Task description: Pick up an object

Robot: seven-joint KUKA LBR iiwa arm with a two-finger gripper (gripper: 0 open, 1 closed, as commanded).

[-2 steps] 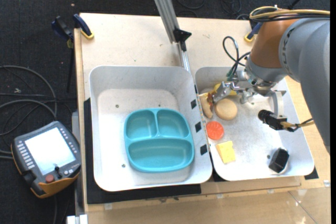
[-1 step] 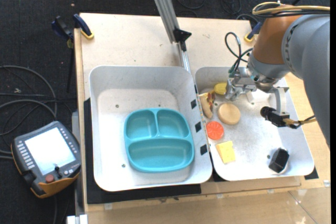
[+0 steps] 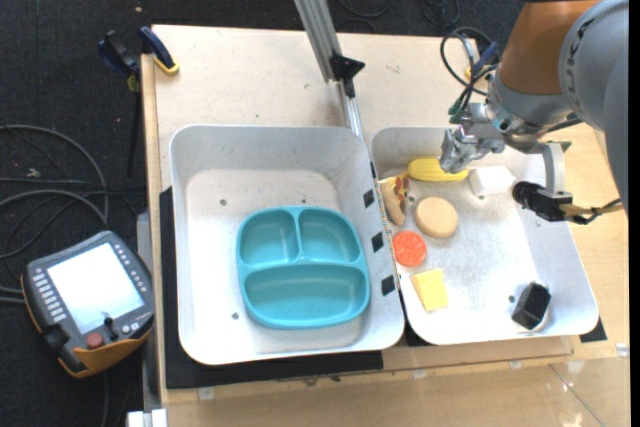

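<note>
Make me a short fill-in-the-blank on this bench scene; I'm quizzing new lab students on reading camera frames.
1. The teal tray lies in the ____ bin.
2. The tray has ____ compartments.
3. The claw hovers over the ____ corn.
4. The orange slice lies between the cookie and the yellow ____.

Missing words: left; three; yellow; cheese

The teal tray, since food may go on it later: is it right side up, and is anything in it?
Upright and empty: the teal tray shows three open compartments, all bare, in the left bin.

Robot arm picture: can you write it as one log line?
tool above yellow corn | right bin | nothing seen held | blue tray in left bin
</note>
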